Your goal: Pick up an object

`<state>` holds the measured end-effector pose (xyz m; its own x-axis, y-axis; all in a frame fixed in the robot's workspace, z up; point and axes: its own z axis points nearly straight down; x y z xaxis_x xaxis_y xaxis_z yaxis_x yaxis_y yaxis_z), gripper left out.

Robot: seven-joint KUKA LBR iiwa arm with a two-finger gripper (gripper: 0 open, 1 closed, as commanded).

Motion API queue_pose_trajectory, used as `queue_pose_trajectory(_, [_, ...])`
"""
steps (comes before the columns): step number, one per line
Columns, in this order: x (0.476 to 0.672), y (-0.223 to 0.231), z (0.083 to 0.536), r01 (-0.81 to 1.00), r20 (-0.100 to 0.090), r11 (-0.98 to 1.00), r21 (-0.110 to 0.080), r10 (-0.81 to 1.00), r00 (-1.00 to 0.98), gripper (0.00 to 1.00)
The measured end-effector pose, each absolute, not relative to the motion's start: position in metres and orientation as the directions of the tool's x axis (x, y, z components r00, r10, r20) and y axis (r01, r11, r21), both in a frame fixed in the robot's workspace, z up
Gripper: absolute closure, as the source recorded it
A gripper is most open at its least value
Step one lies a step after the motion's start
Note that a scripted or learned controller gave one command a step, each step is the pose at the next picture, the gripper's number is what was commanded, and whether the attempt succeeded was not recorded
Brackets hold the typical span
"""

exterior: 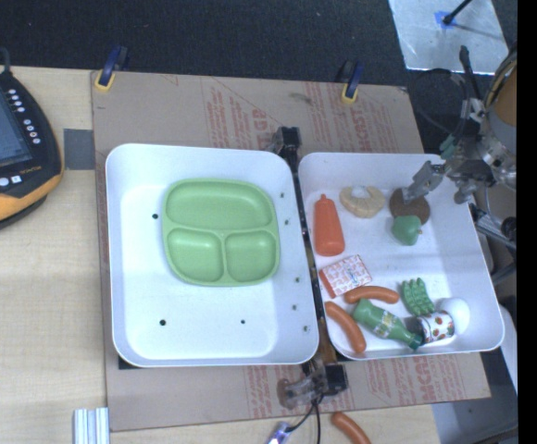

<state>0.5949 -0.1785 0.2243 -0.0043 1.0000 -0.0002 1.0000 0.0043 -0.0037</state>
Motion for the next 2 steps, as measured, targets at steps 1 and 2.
queue_pose_trajectory(1, [0.620, -0.195, 0.093, 1.000, -0.003, 0.006, -0.001, 1.000, -0.006, 0.00])
queue_pose_trajectory(2, [0.641, -0.212, 0.093, 1.000, 0.000, 0.005, -0.001, 1.000, -0.005, 0.00])
